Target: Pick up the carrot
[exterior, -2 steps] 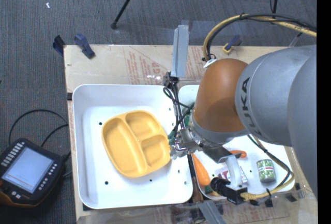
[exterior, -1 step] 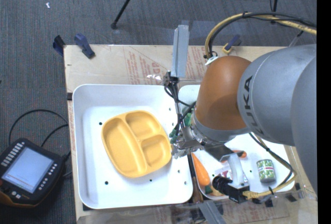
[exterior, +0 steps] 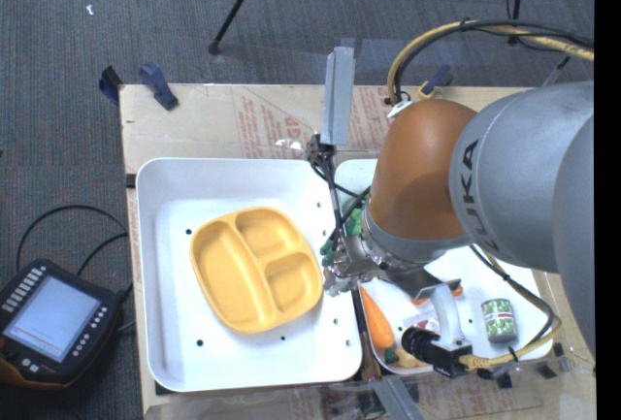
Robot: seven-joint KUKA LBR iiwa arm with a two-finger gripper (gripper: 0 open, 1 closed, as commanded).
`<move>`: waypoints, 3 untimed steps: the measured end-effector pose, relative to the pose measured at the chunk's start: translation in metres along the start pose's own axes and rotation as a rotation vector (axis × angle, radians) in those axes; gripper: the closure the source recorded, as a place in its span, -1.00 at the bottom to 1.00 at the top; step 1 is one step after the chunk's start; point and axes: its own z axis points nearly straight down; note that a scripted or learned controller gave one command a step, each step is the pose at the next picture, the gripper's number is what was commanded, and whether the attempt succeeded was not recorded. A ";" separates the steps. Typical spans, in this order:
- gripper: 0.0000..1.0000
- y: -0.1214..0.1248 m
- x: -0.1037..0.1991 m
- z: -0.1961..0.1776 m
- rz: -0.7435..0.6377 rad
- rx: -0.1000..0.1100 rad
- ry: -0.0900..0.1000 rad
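Note:
The carrot (exterior: 375, 316) is orange with a green end and lies along the left wall of the right bin (exterior: 539, 346), pointing toward the front. The grey arm with its orange band (exterior: 427, 176) hangs over that bin and hides most of it. My gripper (exterior: 346, 274) sits under the wrist, just above and to the left of the carrot's upper end, over the gap between the two bins. The arm's bulk covers its tips, and nothing shows held in it.
A yellow divided plate (exterior: 256, 268) lies in the left bin (exterior: 147, 214). A small green-and-white can (exterior: 498, 319) rests at the right bin's front right. Small red and yellow items (exterior: 423, 325) lie near the carrot. A grey post (exterior: 339, 98) stands behind the bins.

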 end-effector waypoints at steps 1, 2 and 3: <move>1.00 0.011 0.088 0.005 0.113 -0.013 0.000; 1.00 0.016 0.122 -0.025 0.236 -0.013 0.000; 1.00 0.009 0.087 -0.172 -0.097 -0.015 -0.002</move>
